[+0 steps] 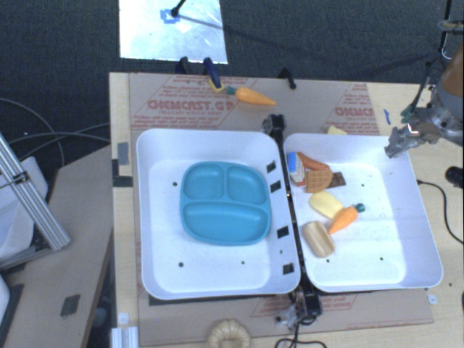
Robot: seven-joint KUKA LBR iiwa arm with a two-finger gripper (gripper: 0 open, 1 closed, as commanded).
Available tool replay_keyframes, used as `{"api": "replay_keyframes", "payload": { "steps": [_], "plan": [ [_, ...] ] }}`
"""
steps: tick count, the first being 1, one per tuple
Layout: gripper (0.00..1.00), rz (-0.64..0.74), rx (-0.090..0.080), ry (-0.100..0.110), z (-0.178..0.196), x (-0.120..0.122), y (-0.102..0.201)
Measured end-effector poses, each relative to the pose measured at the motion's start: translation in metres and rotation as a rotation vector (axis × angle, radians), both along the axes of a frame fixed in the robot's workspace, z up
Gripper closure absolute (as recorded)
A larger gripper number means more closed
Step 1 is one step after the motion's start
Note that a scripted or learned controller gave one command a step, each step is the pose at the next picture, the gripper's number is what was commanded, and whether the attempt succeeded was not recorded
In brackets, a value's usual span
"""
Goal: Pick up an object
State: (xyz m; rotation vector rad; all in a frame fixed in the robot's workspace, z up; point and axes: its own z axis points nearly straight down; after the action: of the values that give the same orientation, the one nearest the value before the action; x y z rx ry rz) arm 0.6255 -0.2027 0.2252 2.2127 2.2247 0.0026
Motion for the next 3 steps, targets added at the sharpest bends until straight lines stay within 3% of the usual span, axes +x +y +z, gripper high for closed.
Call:
{"api": "replay_keyframes", "payload": {
  "steps": [3],
  "plan": [
    [1.00,0.004,0.003,0.004,-0.010,-0.011,0.159]
  ]
}}
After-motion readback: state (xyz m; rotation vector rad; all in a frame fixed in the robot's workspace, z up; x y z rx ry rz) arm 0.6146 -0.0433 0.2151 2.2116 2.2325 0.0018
